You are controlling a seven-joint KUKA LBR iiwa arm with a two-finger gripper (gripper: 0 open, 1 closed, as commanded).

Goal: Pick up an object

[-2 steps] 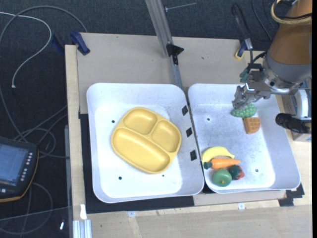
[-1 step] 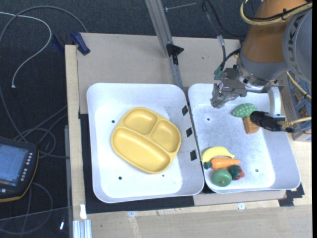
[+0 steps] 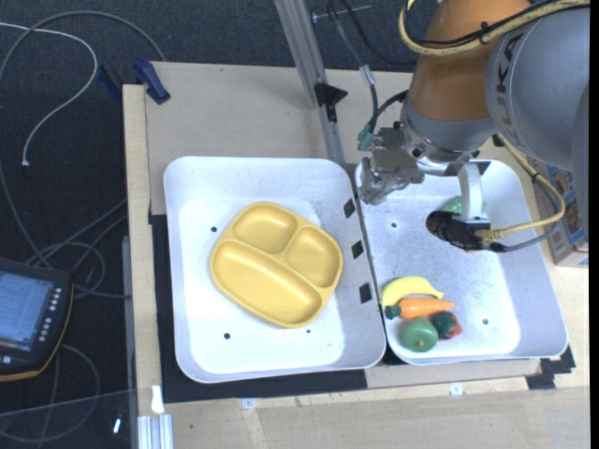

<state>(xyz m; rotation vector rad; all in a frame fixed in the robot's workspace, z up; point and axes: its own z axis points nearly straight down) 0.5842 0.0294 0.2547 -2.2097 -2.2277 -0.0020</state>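
Banana (image 3: 412, 291), carrot (image 3: 426, 306) and green fruit (image 3: 418, 335): unpicked, clustered in right bin's (image 3: 510, 283) near-left corner; gripper (image 3: 379, 183) well apart at far-left corner, open-or-closed state indeterminable, pick outstanding.

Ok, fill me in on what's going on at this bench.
The grey KUKA arm's gripper hangs over the far left corner of the right bin, beside the divide between bins. A toy banana, carrot, green fruit and small red piece lie clustered in that bin's near left corner, apart from the gripper. A yellow divided plate sits in the left bin.
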